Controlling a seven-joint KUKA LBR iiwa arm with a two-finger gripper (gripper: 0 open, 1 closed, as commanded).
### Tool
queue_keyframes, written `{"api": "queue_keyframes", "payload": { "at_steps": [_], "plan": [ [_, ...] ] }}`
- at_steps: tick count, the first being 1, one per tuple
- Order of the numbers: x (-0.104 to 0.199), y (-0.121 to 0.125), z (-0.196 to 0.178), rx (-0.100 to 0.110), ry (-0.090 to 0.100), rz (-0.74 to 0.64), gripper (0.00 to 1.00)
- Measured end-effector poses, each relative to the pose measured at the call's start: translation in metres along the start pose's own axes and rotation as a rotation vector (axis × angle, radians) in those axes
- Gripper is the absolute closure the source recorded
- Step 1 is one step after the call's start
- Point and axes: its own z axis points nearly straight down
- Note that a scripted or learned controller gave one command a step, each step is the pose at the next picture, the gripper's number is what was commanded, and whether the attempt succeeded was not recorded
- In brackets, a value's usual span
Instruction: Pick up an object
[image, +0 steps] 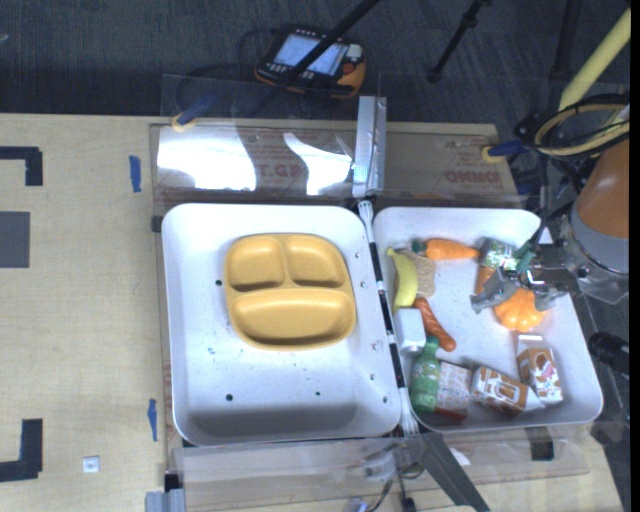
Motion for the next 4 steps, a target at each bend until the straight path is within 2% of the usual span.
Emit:
{"api": "queue_keyframes", "payload": {
  "at_steps": [1, 2, 3, 4],
  "plan": [
    [-0.115, 0.038, 0.088, -0.005, -0.002, 0.155, 0.00],
    [-0.107, 0.043, 0.108, -0.033, -0.006, 0.157, 0.00],
    [-0.070, 0.044, 0.067, -0.005, -0.002, -0.013, 0.00],
    [-0.100, 0.044, 0.152, -0.007, 0.012, -0.011, 0.00]
  ]
}}
